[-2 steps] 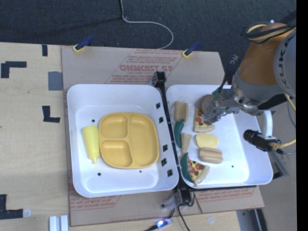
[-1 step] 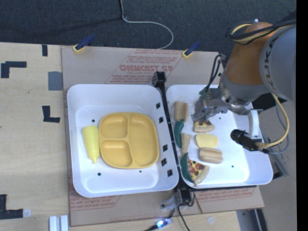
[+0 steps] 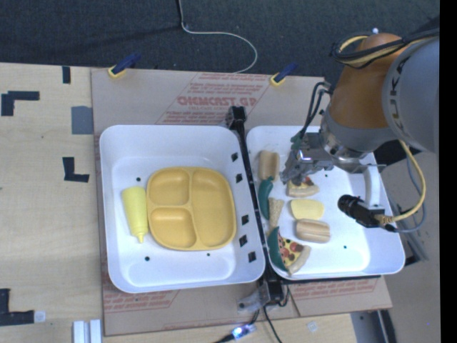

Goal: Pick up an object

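Your likeliest target is the small pizza-like wedge (image 3: 303,187) in the right bin (image 3: 389,259), lying just under the gripper (image 3: 298,164), with a yellow block (image 3: 306,209) and a bun-like piece (image 3: 313,230) nearer you and a pale roll (image 3: 268,164) to its left. You are at the reach-down step, and nothing is visibly lifted. Whether the gripper is spread or pinched, you cannot tell from here. Next, you likely need it seated squarely over the wedge, then a straight rise. The left bin (image 3: 114,145) holds a yellow tray (image 3: 191,207) and bottle (image 3: 136,211), well apart.
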Robot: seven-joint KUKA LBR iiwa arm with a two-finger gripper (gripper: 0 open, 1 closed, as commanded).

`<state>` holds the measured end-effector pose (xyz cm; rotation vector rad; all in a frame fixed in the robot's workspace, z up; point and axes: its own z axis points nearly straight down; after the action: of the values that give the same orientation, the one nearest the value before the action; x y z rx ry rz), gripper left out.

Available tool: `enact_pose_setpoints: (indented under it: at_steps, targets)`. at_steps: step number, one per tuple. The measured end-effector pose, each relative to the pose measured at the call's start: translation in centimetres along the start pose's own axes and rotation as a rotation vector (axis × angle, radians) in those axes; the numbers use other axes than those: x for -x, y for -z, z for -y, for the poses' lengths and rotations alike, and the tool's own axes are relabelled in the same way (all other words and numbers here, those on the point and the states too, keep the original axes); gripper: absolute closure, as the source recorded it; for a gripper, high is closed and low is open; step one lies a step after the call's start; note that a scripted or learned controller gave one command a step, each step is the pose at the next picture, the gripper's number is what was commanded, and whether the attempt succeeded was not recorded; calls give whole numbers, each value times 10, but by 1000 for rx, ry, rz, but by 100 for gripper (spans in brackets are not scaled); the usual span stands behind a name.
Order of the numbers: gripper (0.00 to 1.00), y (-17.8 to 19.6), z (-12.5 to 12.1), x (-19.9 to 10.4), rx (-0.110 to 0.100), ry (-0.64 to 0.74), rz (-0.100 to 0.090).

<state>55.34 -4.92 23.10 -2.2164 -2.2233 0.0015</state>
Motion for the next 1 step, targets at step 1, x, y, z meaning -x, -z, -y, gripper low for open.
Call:
enact_pose_setpoints:
  at_steps: [1]
  targets:
    - [100, -10, -4, -2, -1, -2, 2]
